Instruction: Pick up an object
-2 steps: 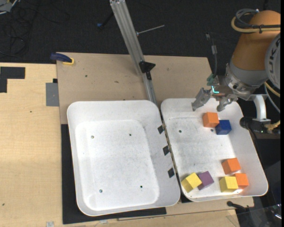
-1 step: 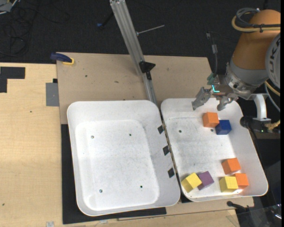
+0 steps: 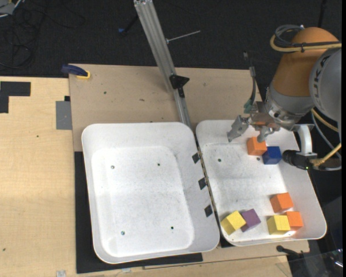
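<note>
My gripper (image 3: 251,130) hangs over the far part of the right bin (image 3: 242,172), fingers spread open with nothing between them. Just below and right of it lies an orange block (image 3: 255,146), touching a blue block (image 3: 271,155) on its right. Near the bin's front sit a yellow block (image 3: 233,221) and a purple block (image 3: 251,217) side by side, and further right an orange block (image 3: 281,201), a yellow block (image 3: 278,224) and another orange block (image 3: 295,219).
The left bin (image 3: 141,189) lies beside the right one, joined by black clips (image 3: 202,183). A slanted aluminium rail (image 3: 161,51) rises behind the bins. A white fixture (image 3: 304,143) stands at the right bin's far right edge.
</note>
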Robot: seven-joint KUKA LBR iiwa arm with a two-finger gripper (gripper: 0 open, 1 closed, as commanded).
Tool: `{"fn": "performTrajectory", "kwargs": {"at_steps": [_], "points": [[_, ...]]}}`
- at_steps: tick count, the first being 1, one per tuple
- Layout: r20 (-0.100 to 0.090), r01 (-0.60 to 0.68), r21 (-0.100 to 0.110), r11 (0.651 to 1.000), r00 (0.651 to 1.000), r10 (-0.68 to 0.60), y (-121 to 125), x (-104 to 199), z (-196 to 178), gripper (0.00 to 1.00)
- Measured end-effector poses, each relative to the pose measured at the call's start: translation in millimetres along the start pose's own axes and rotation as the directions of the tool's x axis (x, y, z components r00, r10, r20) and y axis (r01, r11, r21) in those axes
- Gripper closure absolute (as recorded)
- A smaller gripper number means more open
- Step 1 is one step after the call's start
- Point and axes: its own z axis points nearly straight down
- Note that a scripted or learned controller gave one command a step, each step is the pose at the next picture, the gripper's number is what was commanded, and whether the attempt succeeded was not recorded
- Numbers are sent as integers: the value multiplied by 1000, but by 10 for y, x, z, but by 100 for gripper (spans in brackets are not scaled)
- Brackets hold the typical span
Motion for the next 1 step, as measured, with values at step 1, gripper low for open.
{"fn": "performTrajectory", "kwargs": {"at_steps": [1], "points": [[-1,-1,1,1000,1000,1,11,-5,647,0]]}}
